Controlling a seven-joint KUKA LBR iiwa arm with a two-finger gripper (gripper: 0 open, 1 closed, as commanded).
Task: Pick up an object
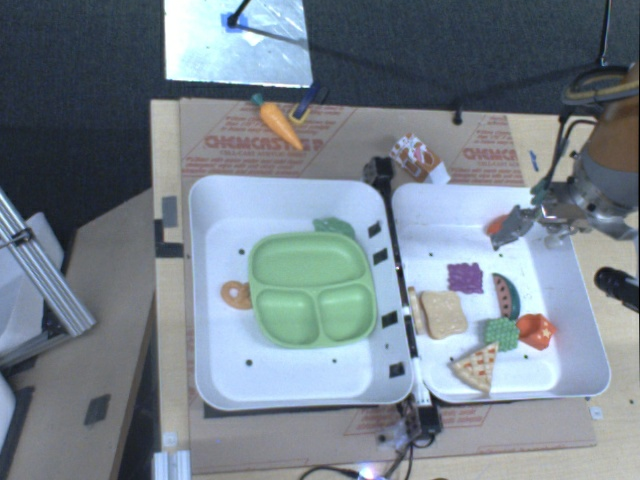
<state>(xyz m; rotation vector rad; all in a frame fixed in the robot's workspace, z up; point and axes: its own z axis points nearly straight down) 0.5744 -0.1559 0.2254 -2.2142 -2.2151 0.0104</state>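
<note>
The grey two-finger gripper (512, 226) hovers over the right white bin (585, 313); whether it is apart or together cannot be told. A small orange piece (495, 226) touches its nine-o'clock side, while the purple grape cluster (464, 277) lies at seven o'clock.

Red print reading what looks like "CHEMCAST" repeats across the brown board (330, 128) under the bins, up-left of the gripper (520, 225).

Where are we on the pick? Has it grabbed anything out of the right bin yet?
Done: the gripper has reached over the right bin, near its back edge. In hand: something small and orange shows beside its tip, but whether it is gripped cannot be told. Left: a confirmed grasp and lift. The bread slice, purple piece and watermelon slice lie on the bin floor.
</note>
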